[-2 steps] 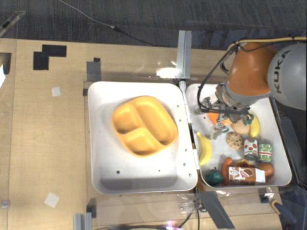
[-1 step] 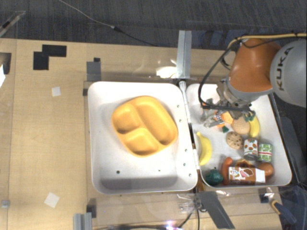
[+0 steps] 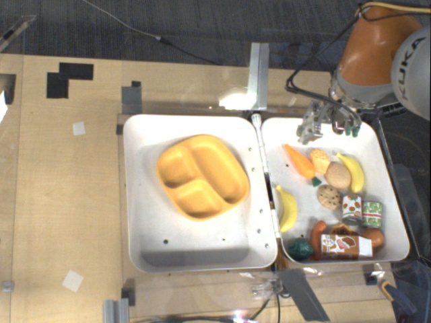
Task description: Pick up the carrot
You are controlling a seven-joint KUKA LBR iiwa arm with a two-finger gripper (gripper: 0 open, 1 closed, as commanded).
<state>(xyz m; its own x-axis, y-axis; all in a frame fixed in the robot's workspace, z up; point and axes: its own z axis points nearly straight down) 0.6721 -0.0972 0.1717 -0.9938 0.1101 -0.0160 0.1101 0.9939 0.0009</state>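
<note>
Left to right: table (image 3: pixel 60 200) carries two white bins side by side. Left bin (image 3: pixel 145 247) has a yellow divided plate (image 3: pixel 201 175) in it, sitting roughly centre, nothing visible on the plate. Right bin (image 3: pixel 397 237) holds the clutter: carrot (image 3: pixel 299 161) lies flat in the upper-left part of the bin, long axis running from about 11 o'clock to 5 o'clock, well apart from the small banana (image 3: pixel 288 208) at its 6 o'clock. A pale yellow piece (image 3: pixel 320 161) sits just beside the carrot at 3 o'clock, looks close to touching its lower end, hard to say for sure. Further right: round bread-like piece (image 3: pixel 339 175), cookie (image 3: pixel 329 196), second banana (image 3: pixel 355 171), two small cans (image 3: pixel 363 210), and a flat box (image 3: pixel 345 245) along the bottom edge. End effector (image 3: pixel 311 132) hangs over the top edge of the right bin, arm coming in from 2 o'clock. Can't tell from this view whether it is open or closed; nothing visibly gripped. Progress call: pick not done, carrot on the bin floor, no contact. Carrot sits near the end effector, at about its 7 o'clock, apart from it. What's left by my read: shift toward 7 o'clock, align across the carrot's short axis, descend, close, lift. Risk: the neighbour at 3 o'clock crowds one side.
</note>
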